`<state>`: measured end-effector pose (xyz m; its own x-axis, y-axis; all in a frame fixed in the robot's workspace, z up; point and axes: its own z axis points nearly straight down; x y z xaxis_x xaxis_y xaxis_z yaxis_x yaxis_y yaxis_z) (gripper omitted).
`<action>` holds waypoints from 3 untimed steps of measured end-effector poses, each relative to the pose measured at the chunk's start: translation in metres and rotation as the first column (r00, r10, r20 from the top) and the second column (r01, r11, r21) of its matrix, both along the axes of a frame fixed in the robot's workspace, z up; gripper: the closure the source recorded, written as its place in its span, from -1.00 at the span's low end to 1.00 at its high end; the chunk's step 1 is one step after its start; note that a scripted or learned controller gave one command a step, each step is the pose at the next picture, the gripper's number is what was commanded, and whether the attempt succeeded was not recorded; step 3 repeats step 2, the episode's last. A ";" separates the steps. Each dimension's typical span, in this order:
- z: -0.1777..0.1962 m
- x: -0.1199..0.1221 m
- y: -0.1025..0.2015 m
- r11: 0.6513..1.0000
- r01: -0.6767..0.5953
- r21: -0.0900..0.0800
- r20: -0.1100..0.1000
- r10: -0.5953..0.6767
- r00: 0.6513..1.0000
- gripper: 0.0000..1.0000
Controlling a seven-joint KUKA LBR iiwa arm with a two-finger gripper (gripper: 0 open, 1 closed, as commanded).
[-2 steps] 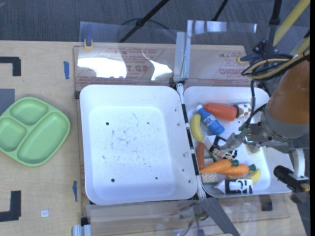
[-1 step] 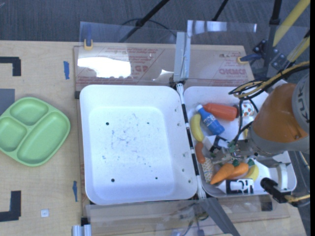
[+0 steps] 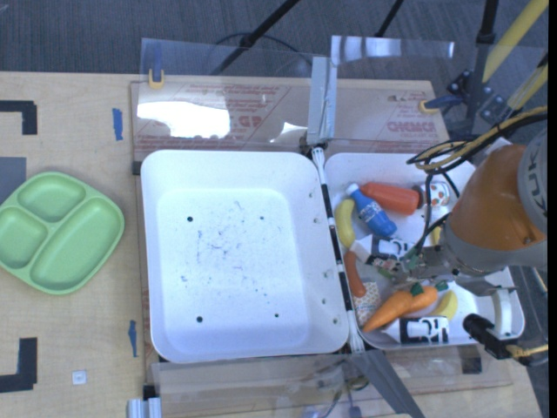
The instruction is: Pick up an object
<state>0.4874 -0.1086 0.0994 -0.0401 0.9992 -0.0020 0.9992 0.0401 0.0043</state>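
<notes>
So the arm (image 3: pixel 496 207) is down over the right bin (image 3: pixel 509 320), which is where all the stuff is piled: a carrot (image 3: pixel 399 307), a banana (image 3: pixel 345 222), a blue bottle (image 3: pixel 374 216), an orange-red thing (image 3: pixel 392 197) near the top, and a black-and-white item (image 3: pixel 424 329) at the bottom. The left bin (image 3: pixel 231 251) has nothing to grab. The gripper (image 3: pixel 418 268) looks to be low in the pile, just above the carrot's leafy end, but the wrist hides it, so I can't tell its state or whether it has anything. My read: this is the reach/grasp step, with no lift visible. Next move needs a clean close on 1 object, probably the carrot, then a straight lift without dragging its neighbours, which are touching it.
</notes>
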 end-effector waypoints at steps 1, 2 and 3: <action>0.151 0.040 0.016 0.979 0.204 0.001 -0.004 -0.204 0.979 1.00; 0.149 -0.008 0.006 0.990 0.143 0.003 -0.008 -0.143 0.990 1.00; 0.149 -0.008 0.006 0.990 0.143 0.003 -0.008 -0.143 0.990 1.00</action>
